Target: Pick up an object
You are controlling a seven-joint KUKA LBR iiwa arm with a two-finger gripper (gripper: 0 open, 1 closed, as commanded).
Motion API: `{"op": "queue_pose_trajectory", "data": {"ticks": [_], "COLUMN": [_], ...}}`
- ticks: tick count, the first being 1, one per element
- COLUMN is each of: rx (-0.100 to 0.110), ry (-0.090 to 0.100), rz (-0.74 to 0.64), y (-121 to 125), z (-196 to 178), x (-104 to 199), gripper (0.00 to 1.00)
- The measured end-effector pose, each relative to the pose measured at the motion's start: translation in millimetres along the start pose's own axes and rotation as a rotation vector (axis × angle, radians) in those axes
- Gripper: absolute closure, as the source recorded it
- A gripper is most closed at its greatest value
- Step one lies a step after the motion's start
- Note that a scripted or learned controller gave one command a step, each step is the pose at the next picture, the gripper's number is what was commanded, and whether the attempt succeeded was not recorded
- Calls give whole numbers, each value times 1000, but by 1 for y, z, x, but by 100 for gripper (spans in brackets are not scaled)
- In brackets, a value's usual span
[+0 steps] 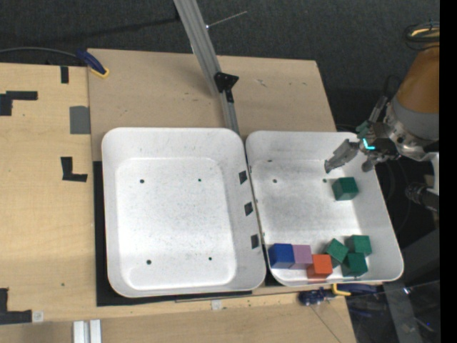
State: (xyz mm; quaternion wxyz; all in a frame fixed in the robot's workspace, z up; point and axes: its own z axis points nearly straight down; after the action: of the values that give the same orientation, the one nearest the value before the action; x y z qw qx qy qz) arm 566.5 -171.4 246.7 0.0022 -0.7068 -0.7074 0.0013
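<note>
Right, nearest the camera, along the six o'clock rim of the right bin (285, 143), sits a tight cluster of blocks. The blue cube (281, 255) is at the cluster's nine o'clock end, touching the pale purple block (303, 254). Just beside that, toward four o'clock, is the orange cube (321, 264). At the three o'clock end three dark green blocks (349, 254) huddle together, touching one another and pressed near the bin's corner.

Moving up the bin, a lone green cube (345, 189) sits apart from the cluster, toward the bin's two o'clock area, resting flat on the white floor.

Just above it, at about eleven o'clock from that cube, the gripper (351, 156) hangs over the bin. Its two fingers are spread apart with nothing between them, one grey finger (338, 157) slanting down toward eight o'clock. The cube lies close beneath but apart from the fingertips.

The orange-banded arm (421, 84) comes in from three o'clock. The left bin (171, 138) lies at nine o'clock, touching its neighbour, and a metal rail (200, 31) runs off toward twelve o'clock.
</note>
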Motion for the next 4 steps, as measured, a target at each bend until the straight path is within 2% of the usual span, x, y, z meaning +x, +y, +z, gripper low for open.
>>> {"op": "queue_pose_trajectory", "data": {"ticks": [1,3,4], "rx": [-4,1,1], "ry": [-1,-1,0], "rz": [-2,1,-1], "y": [1,-10,-3], "z": [-2,89,141], "x": [0,-1,-6], "gripper": [0,0,0]}}
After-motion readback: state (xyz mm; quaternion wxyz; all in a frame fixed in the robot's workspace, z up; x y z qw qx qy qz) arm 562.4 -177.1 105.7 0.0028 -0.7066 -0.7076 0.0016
